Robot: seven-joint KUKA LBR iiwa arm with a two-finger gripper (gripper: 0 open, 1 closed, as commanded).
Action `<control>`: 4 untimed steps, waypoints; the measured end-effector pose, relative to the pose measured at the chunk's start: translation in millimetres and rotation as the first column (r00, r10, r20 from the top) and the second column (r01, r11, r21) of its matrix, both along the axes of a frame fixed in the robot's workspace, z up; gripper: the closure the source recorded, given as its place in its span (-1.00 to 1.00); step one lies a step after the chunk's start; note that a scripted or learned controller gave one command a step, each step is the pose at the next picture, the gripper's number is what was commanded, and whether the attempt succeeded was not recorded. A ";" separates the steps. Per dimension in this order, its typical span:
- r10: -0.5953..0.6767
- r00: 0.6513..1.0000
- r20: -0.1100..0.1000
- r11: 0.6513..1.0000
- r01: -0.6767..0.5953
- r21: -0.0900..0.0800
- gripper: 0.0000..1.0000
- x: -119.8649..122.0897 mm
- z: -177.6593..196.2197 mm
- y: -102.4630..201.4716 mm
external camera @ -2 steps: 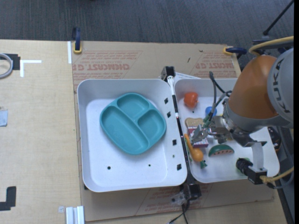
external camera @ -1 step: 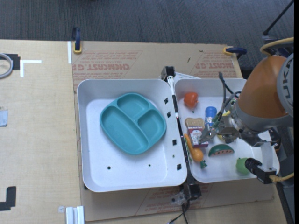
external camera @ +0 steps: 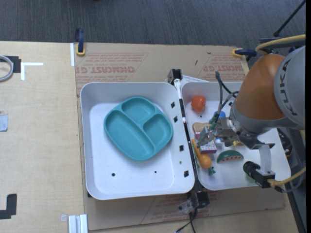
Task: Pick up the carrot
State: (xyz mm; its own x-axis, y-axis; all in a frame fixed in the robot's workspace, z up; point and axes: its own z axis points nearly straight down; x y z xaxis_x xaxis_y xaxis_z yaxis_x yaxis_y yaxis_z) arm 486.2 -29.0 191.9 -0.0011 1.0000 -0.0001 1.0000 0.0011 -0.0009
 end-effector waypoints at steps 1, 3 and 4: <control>-0.001 1.000 0.008 1.000 0.001 0.005 -1.00 -0.7 -87.8 -62.4; -0.006 1.000 0.021 1.000 0.006 -0.003 1.00 -2.0 -84.9 -63.5; 0.000 1.000 0.000 1.000 0.000 0.000 1.00 -8.4 -0.1 3.8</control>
